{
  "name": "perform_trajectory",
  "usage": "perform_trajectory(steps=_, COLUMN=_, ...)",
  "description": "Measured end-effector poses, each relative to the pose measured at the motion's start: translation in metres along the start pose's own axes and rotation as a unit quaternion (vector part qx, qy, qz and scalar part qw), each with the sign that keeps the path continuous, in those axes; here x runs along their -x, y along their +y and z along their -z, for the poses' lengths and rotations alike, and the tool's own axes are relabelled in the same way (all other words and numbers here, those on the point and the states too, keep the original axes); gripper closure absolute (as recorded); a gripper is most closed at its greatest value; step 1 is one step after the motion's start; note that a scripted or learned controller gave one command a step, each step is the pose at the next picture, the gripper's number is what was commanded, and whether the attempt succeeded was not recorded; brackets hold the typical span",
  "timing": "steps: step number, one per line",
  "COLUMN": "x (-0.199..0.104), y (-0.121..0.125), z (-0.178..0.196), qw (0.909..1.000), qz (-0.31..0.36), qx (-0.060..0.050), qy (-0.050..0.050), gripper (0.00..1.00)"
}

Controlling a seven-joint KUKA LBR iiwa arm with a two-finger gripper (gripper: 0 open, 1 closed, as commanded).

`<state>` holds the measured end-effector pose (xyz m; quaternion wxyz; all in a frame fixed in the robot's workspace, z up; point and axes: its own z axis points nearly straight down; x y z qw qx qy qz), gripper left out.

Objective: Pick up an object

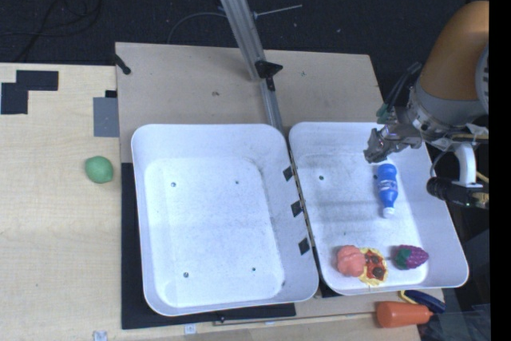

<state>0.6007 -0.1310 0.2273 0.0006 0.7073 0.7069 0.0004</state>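
In the right bin (343,164) a blue bottle with a white cap (386,187) lies lengthwise near the right wall. My gripper (378,150) hangs just above the bottle's far end, at the bin's upper right. Nothing shows between its fingers. At the bin's near edge lie a pink-orange lump (349,259), a yellow and red toy (372,267) and a purple grape-like piece (409,256).
The left bin (207,212) sits beside the right one. A green ball (100,169) rests on the wooden bench at far left. An orange carrot-like toy (402,314) lies outside the right bin's near edge. A metal rail (243,20) slants up behind the bins.
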Motion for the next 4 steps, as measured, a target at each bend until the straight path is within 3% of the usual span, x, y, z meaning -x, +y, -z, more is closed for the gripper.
perform_trajectory(steps=1, x=-0.05, y=0.012, z=-0.01, qw=1.0, qz=0.002, qx=-0.001, qy=0.001, gripper=1.0)
perform_trajectory(steps=3, x=-0.152, y=0.032, z=0.012, qw=1.0, qz=0.002, qx=0.0, qy=0.001, gripper=1.0)
perform_trajectory(steps=4, x=-0.196, y=0.047, z=-0.003, qw=1.0, qz=0.001, qx=-0.002, qy=0.0, gripper=1.0)
